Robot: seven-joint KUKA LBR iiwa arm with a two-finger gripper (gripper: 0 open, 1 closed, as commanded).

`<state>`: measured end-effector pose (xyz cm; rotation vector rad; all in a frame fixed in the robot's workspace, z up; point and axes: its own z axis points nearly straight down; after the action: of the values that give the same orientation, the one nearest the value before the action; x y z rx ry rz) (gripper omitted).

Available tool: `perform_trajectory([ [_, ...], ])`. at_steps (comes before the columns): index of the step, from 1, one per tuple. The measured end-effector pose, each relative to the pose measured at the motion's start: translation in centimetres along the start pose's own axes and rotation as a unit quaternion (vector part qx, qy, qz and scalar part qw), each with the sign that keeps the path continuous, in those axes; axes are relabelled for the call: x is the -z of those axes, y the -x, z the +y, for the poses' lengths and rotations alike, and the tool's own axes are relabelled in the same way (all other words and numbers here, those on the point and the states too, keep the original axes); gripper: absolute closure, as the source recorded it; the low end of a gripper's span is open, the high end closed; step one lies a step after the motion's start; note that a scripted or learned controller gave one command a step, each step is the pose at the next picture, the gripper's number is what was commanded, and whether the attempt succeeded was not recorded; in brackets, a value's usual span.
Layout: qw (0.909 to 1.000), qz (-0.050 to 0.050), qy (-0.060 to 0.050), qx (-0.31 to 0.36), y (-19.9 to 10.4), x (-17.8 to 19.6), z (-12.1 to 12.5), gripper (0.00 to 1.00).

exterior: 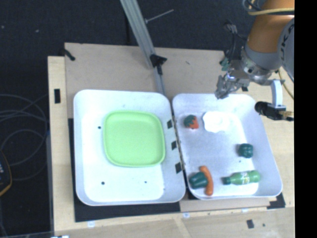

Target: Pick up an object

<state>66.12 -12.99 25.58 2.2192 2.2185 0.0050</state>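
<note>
**Gripper up by the far rim of the right bin, nothing seen in it**

Two white bins side by side on the bench (59, 133). Left bin (86, 133) with a light green plate (133, 138) lying flat, about centred. Right bin (218, 150) with all the small stuff: a red and green piece (191, 122) near the far left corner, a white lump (216, 121) just beside it to the right, the two looking slightly apart. A dark green chunk (245, 150) off on its own toward the right wall. Along the near edge, a green cup (197, 181) touching an orange carrot-like stick (208, 180), and a green bottle (241, 178) lying on its side a little to the right, cap end pointing left.

Arm (267, 33) reaching in from the right, orange band up top. Gripper (225, 89) hanging over the far rim of the right bin, above and just right of the white lump, clear of everything. Can't tell whether apart or together, too dark and blurry up there. Nothing visibly clamped in it.

Grey pole (141, 31) slanting down from the top toward the seam between the bins.
</note>
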Motion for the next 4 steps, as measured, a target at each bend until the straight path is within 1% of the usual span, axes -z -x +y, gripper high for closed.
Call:
perform_trajectory([
  [1,1.0,0.0,0.0,0.0,0.1,4.2,0.1,1.0],
  [3,1.0,0.0,-0.002,0.002,-10.6,3.9,-0.3,1.0],
  [4,1.0,0.0,-0.002,0.002,-16.0,3.5,-0.8,1.0],
])
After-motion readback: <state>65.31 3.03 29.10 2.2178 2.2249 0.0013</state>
